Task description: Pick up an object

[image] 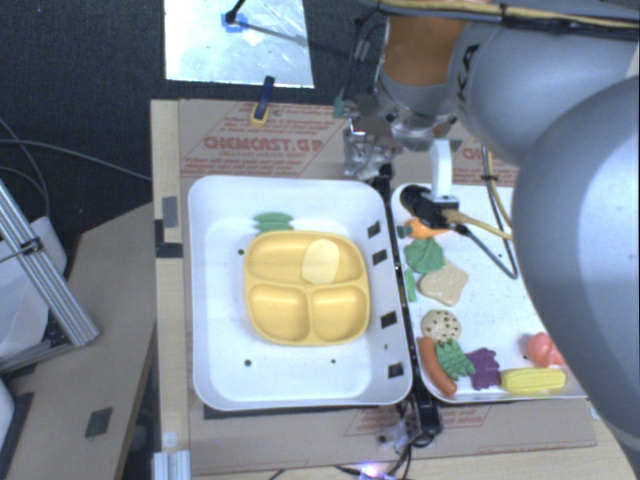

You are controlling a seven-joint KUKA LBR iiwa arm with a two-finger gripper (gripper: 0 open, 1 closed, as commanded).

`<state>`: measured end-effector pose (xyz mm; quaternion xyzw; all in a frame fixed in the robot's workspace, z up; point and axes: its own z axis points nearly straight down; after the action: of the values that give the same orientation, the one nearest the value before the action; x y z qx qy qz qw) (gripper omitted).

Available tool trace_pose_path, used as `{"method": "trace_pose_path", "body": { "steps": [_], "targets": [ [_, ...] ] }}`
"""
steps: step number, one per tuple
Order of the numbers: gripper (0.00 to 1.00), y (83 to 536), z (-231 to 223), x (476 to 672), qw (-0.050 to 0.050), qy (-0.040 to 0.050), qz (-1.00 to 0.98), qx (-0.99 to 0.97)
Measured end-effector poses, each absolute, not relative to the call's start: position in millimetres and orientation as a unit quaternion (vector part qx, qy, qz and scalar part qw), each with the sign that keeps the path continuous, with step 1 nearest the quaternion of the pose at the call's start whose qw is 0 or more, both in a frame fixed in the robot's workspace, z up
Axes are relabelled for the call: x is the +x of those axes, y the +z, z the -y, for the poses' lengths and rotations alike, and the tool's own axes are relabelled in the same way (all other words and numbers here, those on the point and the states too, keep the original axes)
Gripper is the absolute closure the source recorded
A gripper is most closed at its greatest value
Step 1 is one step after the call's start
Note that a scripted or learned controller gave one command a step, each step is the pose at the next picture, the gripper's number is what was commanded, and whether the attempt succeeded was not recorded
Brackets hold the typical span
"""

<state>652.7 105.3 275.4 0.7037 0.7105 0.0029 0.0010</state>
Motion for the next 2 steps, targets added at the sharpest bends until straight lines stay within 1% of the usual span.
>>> {"method": "trace_pose_path", "body": {
  "steps": [1,2],
  "targets": [
    [1.0,238.9,-209.0,657.9,-0.002,0.0015,-0.712,0.702],
    [1.0,237.4,-218.3,668.8,0.001,0.0013,-0.709,0.705]
  ]
}}
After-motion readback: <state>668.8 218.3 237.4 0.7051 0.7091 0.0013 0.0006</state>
